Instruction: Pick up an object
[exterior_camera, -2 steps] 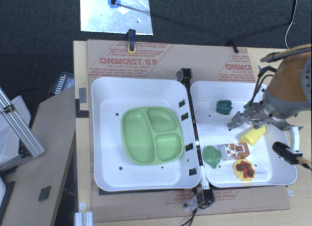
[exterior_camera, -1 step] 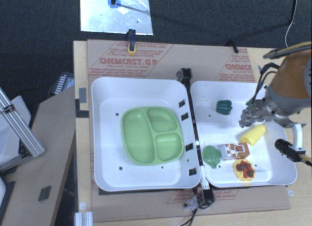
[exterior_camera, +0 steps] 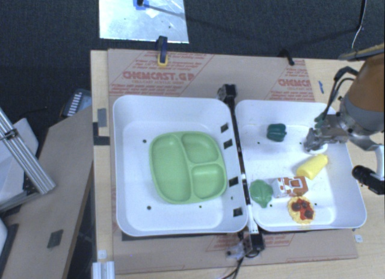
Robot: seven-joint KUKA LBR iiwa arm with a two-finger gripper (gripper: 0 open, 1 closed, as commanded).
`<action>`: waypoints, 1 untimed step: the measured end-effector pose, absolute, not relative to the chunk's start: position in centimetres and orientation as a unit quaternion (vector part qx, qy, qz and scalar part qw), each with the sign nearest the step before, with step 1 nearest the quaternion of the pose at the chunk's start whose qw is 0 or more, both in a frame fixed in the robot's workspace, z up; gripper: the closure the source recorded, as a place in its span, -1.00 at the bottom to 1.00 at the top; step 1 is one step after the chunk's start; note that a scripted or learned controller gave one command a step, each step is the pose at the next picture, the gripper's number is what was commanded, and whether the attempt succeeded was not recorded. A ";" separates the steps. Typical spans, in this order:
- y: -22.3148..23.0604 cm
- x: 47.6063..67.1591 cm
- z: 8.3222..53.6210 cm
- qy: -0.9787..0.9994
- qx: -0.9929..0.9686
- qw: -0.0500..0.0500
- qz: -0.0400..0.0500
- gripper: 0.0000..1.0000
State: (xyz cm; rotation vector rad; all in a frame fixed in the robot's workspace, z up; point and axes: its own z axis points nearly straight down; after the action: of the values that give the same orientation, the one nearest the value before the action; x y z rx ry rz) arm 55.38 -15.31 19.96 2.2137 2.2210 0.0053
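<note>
The right bin (exterior_camera: 343, 211) holds a dark green pepper-like piece (exterior_camera: 276, 131) near its back, a yellow piece (exterior_camera: 312, 166) toward the right, a green leafy piece (exterior_camera: 261, 192) at the front left, a small white and orange box (exterior_camera: 292, 186) beside it, and a yellow round piece with red spots (exterior_camera: 301, 209) at the front. My gripper (exterior_camera: 314, 141) hangs low over the right side of this bin, just above and behind the yellow piece. Nothing shows between its fingers.
In the left bin (exterior_camera: 129, 151) lies a light green divided plate (exterior_camera: 186, 166). A black divider with clips (exterior_camera: 234, 151) runs between the bins. The arm's orange band (exterior_camera: 368, 85) and grey wrist come in from the right over the bin's right rim.
</note>
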 end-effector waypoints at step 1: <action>-15.3 55.5 22.6 0.708 0.706 0.002 0.001 1.00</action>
State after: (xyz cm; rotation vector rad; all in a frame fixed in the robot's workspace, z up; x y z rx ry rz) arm 55.53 -15.34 22.59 2.2141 2.2222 0.0038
